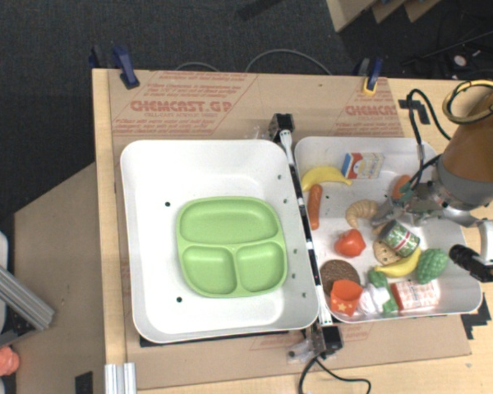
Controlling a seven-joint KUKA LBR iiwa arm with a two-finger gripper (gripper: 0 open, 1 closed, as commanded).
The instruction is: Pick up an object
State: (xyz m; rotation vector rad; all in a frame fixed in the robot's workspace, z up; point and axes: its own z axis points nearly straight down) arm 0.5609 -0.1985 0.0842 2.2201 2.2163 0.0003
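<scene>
- Can [399, 240]: a small cylinder with a green and red label lies on its side in the right bin [468, 298], near that bin's right edge, directly under the gripper [404, 213]. It appears the likeliest target.
- Jaws: cannot tell whether they are apart or together; the wrist hides them. Nothing is visibly held.
- Crowding: the can touches a banana [398, 263] below it, with a tan pastry [361, 212] to its left and a knobbly green vegetable [431, 264] toward the right edge.
- Risk: judged likely that a descent catches a neighbour, or that the round, smooth can rolls out of a pinch.
- Risk: a loose black cable [423, 130] runs by the arm and could snag.
- Materials: both bins are smooth white plastic. The left bin [148, 179] carries a matt green tray [230, 246] with three compartments. The desk [189, 101] is covered in printed brown cardboard.
</scene>
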